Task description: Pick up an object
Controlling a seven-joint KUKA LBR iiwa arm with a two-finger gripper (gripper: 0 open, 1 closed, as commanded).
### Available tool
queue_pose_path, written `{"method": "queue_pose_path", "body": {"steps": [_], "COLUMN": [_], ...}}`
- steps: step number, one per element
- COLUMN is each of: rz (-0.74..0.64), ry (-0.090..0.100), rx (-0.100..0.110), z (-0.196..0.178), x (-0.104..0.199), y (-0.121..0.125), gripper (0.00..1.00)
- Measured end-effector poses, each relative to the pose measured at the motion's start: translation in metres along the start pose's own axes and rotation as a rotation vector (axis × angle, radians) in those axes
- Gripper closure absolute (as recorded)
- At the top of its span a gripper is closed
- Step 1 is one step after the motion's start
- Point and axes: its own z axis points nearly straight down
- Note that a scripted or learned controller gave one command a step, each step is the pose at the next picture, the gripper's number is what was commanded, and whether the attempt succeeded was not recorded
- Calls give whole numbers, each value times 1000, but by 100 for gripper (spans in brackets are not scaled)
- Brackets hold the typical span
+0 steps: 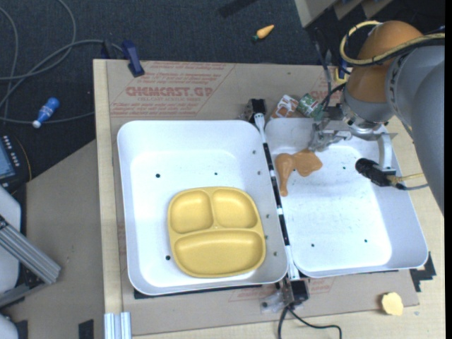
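Item, yellow divided plate (pixel 215 232): lying well left of my jaws (pixel 319 138). Jaws: hovering just above-right of tan object (pixel 296 165), state unclear. Step: approaching; lowering next.

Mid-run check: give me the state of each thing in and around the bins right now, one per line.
yellow divided plate: flat and upright in the left bin, compartments bare.
tan floppy piece: lying in the right bin against its left wall, partly draped.
tool: low over the right bin's far end, just above the tan piece.
small yellow piece: loose on the bench, outside the bins.
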Motion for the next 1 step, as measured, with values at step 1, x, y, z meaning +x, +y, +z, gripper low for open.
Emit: {"method": "queue_pose_path", "body": {"steps": [1], "rz": [0], "ry": [0], "rx": [1], "z": [1], "x": [0], "y": [0], "gripper": [0]}}
